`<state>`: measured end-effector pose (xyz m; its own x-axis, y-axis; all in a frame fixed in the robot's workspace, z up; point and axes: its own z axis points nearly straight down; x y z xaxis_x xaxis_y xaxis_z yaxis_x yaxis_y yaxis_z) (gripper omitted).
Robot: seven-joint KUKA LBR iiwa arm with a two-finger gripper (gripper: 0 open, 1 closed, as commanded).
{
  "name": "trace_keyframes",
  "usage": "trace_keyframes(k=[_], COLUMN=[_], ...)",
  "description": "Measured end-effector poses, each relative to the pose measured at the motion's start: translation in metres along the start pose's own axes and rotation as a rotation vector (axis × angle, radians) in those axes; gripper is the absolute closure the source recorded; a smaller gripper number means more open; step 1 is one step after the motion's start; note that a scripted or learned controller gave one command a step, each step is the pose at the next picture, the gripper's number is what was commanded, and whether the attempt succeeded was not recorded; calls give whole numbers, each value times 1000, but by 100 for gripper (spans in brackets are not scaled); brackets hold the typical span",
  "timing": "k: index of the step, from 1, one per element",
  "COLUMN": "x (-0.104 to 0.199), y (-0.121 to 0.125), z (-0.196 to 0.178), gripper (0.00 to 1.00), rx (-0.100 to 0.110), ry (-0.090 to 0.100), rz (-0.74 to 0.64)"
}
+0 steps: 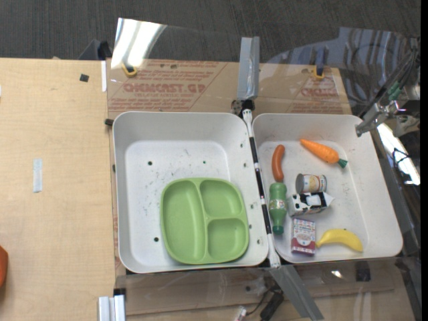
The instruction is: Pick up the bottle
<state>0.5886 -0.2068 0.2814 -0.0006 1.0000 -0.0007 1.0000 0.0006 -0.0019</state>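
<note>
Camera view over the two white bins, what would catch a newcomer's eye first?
Probably the big light-green divided plastic plate lying in the left white bin. Next, the cluster of small things in the right white bin: an orange toy carrot near the back, a yellow toy banana at the front, and the green plastic bottle lying along the bin's left wall.

Glossy green plastic bottle [277, 206] lies in scuffed (matt) white bin [374, 179].

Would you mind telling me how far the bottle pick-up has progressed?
Nothing looks done yet: the green bottle lies on its side in the right bin, beside the hot dog and can. The gripper is at the bin's far right edge, away from it. Reaching, grasping and lifting remain.
</note>
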Motion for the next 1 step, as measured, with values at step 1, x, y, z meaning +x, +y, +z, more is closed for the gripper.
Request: trace_keyframes(k=[1], x=[35], y=[-79], z=[118], gripper=[0], rx=[2], ry=[1], rz=[133])
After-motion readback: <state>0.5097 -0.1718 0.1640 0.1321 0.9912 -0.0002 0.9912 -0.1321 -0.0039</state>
